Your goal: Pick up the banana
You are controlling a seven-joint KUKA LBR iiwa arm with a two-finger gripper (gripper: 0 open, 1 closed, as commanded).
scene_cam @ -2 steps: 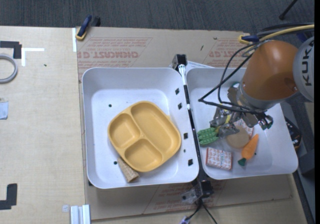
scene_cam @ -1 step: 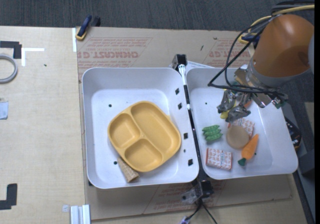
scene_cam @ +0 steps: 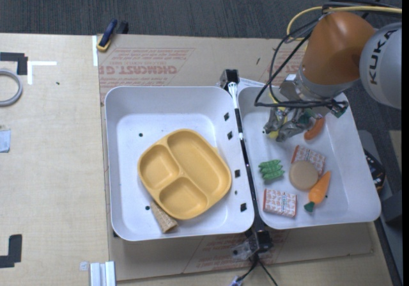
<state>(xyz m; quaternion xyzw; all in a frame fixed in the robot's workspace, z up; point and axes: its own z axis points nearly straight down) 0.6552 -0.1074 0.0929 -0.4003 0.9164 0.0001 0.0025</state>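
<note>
Bench top (scene_cam: 51,169) on the left is open, with only black tape marks (scene_cam: 13,61) and a grey ring (scene_cam: 7,86) at its far left edge. A blue clip (scene_cam: 108,33) lies at the back corner of the cardboard sheet (scene_cam: 147,61) under the bins. The sheet's red print is upside down, and I cannot read it reliably.

The left bin (scene_cam: 128,102) holds a yellow divided plate (scene_cam: 185,173) with free floor along the back and left walls. A brown wafer (scene_cam: 163,217) pokes out from under the plate's front edge.

The right bin (scene_cam: 354,205) is crowded. Green pods (scene_cam: 271,169) lie near its left wall and a red-and-white packet (scene_cam: 280,202) near the front. A second packet (scene_cam: 308,155), a round tan disc (scene_cam: 303,176) and a carrot (scene_cam: 319,190) are bunched at the centre. Free floor remains along the right wall.

The gripper (scene_cam: 285,126) is low in the back left of this bin, and I cannot tell whether it is open or closed. The banana (scene_cam: 273,131) shows as a small yellow patch at the gripper's left edge and is otherwise hidden. I cannot confirm any grasp. A red-orange piece (scene_cam: 314,128) lies just right of the gripper.

The arm (scene_cam: 335,45) reaches in over the back right corner, and the letters "KUKA" are partly visible on it.
</note>
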